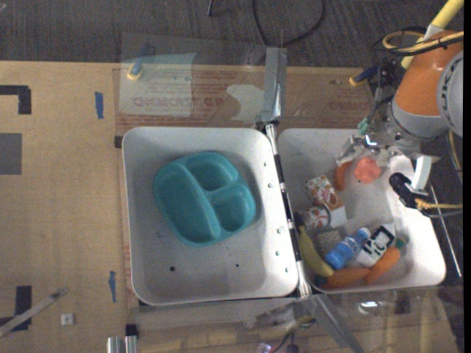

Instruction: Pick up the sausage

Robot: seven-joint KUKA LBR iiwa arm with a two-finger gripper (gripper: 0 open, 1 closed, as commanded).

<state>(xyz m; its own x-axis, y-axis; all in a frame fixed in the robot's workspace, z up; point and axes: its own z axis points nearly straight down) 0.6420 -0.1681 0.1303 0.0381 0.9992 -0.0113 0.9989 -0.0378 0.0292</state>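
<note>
An orange-brown, sausage-shaped piece (348, 276) lies along the front wall of the right bin (427, 271), between a banana (312, 254) and a carrot (387, 264). My gripper (366, 147) hangs over the back of that bin, far from this piece. Just below it sit a salmon-pink round object (366, 169) and a small orange piece (341, 175). I cannot tell whether either one touches the gripper.
The right bin also holds two patterned cans (321, 191) (316, 217), a blue bottle (346, 248) and a black-and-white item (380, 240), crowded toward the front. A teal divided plate (204, 197) lies in the left bin (147, 271).
</note>
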